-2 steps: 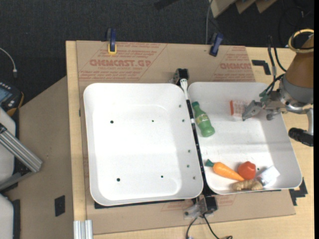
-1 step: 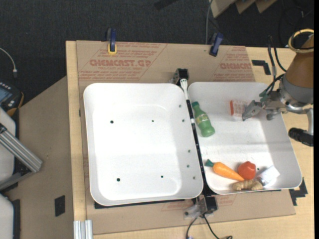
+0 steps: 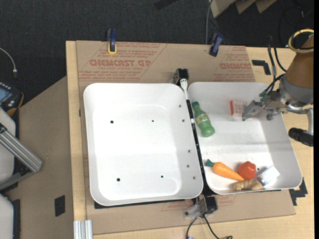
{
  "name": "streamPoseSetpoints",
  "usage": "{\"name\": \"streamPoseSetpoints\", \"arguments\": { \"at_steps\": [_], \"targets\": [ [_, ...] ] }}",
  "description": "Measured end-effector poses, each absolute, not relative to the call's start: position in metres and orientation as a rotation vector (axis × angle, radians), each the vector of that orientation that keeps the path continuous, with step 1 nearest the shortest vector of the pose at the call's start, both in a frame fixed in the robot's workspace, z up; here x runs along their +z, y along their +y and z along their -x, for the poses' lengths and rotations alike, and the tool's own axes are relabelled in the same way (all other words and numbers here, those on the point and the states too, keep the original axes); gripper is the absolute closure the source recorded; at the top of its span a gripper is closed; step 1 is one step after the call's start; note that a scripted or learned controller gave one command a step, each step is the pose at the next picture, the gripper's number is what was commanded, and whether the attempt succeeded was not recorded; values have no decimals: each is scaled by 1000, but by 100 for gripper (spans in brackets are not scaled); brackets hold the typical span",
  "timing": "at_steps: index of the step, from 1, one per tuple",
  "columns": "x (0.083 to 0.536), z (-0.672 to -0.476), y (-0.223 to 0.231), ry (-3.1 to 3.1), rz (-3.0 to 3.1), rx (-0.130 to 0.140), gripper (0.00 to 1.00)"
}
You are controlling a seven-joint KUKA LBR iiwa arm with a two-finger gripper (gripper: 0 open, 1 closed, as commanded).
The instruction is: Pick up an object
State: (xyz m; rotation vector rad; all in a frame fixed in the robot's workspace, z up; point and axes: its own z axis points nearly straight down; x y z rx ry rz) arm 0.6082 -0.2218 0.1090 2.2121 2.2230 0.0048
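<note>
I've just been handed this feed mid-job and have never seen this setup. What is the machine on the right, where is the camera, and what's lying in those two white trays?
The camera is fixed above the bench and looks down at a slant. The machine coming in from the right is a robot arm, grey with an orange band, and at its tip is a two-finger gripper meant to pick things up. It hangs over the right bin, close beside a small white and red packet; I see nothing between its fingers. In that bin a green bottle lies by the left wall, and at the near edge lie a toy carrot, a red tomato-like piece, a tan root-shaped piece and a small white item. The left bin sits beside it on brown board.
</note>
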Motion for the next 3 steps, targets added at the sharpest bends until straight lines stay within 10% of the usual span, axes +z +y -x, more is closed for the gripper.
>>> {"name": "streamPoseSetpoints", "arguments": {
  "at_steps": [3],
  "targets": [
    [109, -608, -222, 2223, -2212, 5, 0]
  ]
}}
